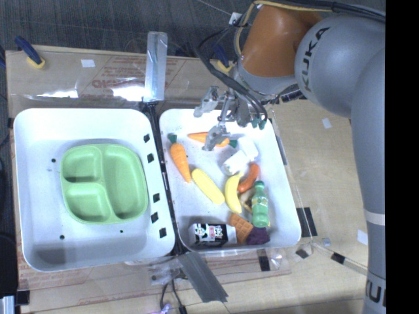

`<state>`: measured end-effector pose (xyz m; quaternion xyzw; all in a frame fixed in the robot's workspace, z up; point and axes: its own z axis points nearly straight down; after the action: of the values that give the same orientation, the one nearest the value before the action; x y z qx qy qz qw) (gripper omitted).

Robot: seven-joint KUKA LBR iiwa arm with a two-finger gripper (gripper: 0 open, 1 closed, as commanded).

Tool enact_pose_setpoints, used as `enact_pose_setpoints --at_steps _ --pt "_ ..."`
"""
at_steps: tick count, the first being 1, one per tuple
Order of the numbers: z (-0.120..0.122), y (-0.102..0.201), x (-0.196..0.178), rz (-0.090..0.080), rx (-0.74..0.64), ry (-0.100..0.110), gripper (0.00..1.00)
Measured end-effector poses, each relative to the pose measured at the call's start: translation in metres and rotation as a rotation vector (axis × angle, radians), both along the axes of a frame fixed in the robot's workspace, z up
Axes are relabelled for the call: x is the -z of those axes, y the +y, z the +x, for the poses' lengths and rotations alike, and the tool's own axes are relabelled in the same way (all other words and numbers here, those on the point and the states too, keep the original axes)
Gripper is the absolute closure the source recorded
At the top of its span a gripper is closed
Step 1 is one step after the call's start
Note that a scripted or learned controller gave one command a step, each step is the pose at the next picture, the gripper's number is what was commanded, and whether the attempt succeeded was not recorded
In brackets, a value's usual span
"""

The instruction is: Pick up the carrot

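Note:
An orange carrot (180, 161) with a green top lies along the left wall of the right bin (283, 187). A second, slimmer orange piece (198, 137) lies at the bin's far end. My gripper (211, 120) hangs over that far end, above and to the right of the carrot. Its fingers stand open with nothing between them. The lower fingertip (214, 139) sits right beside the slim orange piece.
The right bin also holds a yellow banana (232, 193), a yellow oblong (207, 186), a white block (236, 161), a green bottle (260, 205), a black-and-white carton (209, 233) and a purple item (259, 237). A green divided plate (105, 182) lies in the left bin (26, 175).

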<state>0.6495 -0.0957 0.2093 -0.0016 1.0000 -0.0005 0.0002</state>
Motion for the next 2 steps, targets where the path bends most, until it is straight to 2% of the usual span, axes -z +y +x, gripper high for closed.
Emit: enact_pose_setpoints --at_steps 1,2 --pt "-0.019 -0.004 0.115 0.003 -0.066 0.009 0.00" --pt "-0.015 -0.002 0.098 0.000 -0.073 -0.004 1.00"
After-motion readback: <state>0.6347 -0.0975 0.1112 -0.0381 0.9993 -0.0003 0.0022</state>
